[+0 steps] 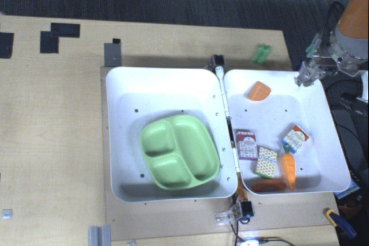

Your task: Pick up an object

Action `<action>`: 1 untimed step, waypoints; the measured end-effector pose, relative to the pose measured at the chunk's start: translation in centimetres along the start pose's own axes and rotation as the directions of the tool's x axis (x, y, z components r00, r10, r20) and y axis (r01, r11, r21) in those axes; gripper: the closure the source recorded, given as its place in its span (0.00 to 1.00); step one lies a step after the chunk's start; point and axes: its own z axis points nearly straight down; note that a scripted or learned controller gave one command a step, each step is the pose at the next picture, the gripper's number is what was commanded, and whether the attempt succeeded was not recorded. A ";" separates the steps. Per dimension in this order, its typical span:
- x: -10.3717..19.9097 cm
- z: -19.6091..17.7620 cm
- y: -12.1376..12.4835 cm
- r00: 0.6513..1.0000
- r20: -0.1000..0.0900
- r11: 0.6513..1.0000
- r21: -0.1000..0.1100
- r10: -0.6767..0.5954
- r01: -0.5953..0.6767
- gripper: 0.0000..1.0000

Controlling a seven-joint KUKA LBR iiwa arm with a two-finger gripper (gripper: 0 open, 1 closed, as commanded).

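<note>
The left bin (118,124) holds a green divided tray (180,151). The right bin (323,124) holds an orange piece (259,91) near its far wall, and nearer the front a maroon packet (247,144), a patterned packet (266,162), a carrot (288,170) and a small carton (294,139). The gripper (307,75) hangs over the right bin's far right corner, grasping nothing.

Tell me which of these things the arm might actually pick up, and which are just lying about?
For the job: gripper; in the right bin: orange piece, maroon box, checked packet, carton, carrot, red item.

Lying about: green tray in the left bin; green item on the bench; black tape marks.
</note>
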 end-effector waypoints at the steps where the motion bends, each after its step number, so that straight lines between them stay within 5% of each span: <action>1: 0.1 0.1 0.0 1.000 -0.001 1.000 0.002 -0.001 0.001 0.00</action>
